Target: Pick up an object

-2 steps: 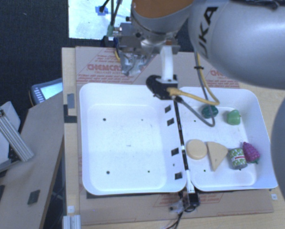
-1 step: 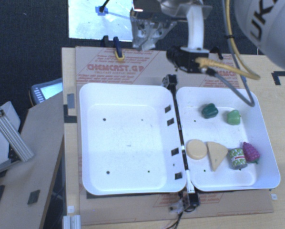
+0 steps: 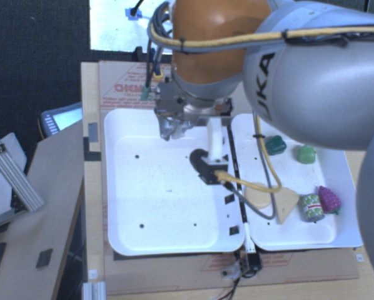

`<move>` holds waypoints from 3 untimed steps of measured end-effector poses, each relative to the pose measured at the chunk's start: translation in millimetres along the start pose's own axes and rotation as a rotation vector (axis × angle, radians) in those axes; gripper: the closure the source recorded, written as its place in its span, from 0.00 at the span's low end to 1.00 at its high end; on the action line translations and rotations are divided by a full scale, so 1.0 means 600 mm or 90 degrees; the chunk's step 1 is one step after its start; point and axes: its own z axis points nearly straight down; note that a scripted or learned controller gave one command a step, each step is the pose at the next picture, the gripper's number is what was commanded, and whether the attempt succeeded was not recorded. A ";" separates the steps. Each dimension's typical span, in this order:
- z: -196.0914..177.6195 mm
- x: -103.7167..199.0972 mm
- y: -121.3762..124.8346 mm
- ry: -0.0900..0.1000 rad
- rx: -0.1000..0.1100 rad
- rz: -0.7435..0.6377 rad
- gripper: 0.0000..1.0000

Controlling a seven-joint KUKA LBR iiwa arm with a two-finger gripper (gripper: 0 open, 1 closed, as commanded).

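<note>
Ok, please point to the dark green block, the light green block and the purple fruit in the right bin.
dark green block [image 3: 275,145], camera view, its top face.
light green block [image 3: 306,154], camera view, its middle.
purple fruit [image 3: 329,199], camera view, its bumpy body.

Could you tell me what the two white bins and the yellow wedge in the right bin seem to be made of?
The left bin and right bin look like thin moulded plastic: smooth, slightly glossy, with rounded raised rims. The yellow wedge looks like matte plastic or foam, perhaps toy cheese; its even colour and flat faces leave it open.
</note>
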 end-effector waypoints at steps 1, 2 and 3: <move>-0.189 0.016 0.019 0.007 -0.017 -0.003 1.00; -0.317 0.017 -0.038 0.007 -0.015 -0.004 1.00; -0.307 0.017 -0.036 0.005 -0.010 -0.004 0.00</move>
